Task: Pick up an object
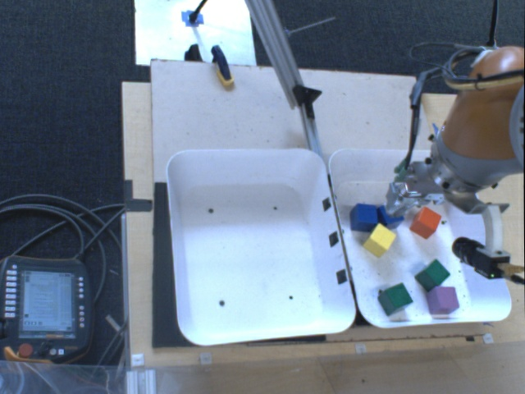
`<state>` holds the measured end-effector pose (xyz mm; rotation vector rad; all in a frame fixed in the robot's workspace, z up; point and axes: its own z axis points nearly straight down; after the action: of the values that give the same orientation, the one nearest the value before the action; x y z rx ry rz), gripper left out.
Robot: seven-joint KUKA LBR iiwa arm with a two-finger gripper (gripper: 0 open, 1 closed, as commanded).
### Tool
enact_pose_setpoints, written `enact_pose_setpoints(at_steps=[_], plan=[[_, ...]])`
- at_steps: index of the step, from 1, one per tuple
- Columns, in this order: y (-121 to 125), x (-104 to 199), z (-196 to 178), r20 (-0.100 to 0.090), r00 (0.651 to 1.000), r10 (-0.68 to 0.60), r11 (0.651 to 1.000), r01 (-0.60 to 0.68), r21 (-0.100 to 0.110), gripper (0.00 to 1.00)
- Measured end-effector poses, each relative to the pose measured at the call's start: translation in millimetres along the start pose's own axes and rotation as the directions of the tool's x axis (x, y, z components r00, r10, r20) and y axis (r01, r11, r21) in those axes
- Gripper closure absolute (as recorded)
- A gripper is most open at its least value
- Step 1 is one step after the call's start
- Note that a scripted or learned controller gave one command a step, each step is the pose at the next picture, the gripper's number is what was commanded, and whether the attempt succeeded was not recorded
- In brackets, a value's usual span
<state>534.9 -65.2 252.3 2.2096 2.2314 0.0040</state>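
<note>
The right bin (358, 164) holds several small blocks. A blue cube (364, 217) lies near its left wall, with a second blue block (391, 217) just to its right. A yellow cube (380, 240) sits in front of them and an orange cube (425, 222) lies further right. Two green cubes (394, 298) (431, 275) and a purple cube (443, 300) rest near the front. My gripper (399, 197) hangs low in the right bin, directly over the second blue block and partly hiding it. The arm covers the bin's far right corner.
The left bin (246, 159) stands beside the right one; their walls meet in the middle. A slanted metal rod (279, 48) crosses above the back of the bench. A teach pendant (45, 306) with cables lies on the floor at left.
</note>
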Motion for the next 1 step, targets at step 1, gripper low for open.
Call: enact_pose_setpoints(at_steps=[1], plan=[[15.2, 49.4, 9.6, -0.001, 1.0, -0.001, 1.0, 0.001, 0.001, 1.0]])
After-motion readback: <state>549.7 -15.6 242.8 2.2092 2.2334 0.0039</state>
